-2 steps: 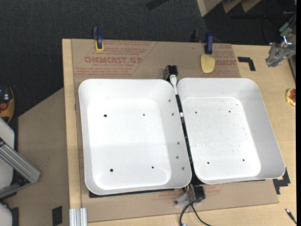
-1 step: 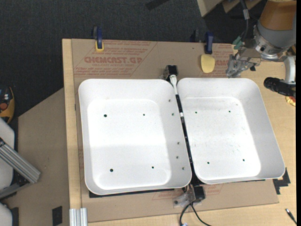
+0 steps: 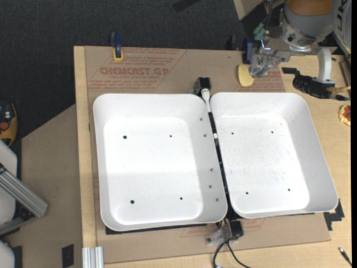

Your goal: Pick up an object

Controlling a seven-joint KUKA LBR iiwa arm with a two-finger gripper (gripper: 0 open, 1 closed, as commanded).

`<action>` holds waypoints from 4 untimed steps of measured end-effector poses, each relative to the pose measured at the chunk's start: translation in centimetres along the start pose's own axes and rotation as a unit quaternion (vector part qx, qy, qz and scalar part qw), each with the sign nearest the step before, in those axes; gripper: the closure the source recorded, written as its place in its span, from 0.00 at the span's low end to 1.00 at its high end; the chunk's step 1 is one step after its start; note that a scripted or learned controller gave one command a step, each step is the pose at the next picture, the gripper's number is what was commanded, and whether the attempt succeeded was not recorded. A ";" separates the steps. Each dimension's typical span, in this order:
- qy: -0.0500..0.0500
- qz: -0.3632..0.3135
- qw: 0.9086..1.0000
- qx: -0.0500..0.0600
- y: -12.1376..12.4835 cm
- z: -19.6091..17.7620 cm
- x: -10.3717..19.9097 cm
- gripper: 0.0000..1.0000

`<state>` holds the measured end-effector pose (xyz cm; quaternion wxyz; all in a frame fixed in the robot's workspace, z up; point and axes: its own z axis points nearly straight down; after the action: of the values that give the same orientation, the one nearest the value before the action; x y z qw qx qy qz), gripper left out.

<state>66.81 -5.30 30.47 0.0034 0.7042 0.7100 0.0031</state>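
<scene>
The end effector (image 3: 261, 66) hangs beside a pale yellow object (image 3: 245, 75) beyond the right bin (image 3: 312, 149); its grip state cannot be told.

A robotics lab. Two white bins (image 3: 167, 108) sit clamped on a cardboard-covered bench (image 3: 89, 94). Cables (image 3: 223, 250) trail off.

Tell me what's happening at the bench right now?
The arm has its gripper up beyond the far edge of the right bin, over the bench board rather than over either bin. A small yellow object sits right beside the gripper on the board, but I can't tell whether it is held. The left bin lies alongside.
</scene>
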 end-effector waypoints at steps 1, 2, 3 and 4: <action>0.002 0.000 1.000 0.009 -0.3 8.8 7.4 1.00; 0.000 0.005 1.000 0.001 -0.1 1.7 4.2 1.00; 0.000 0.003 1.000 0.003 -2.1 -0.7 5.5 1.00; 0.002 0.000 1.000 0.007 -0.1 4.3 14.6 1.00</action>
<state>66.59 9.32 26.12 -0.0027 0.7040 0.7102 -0.0007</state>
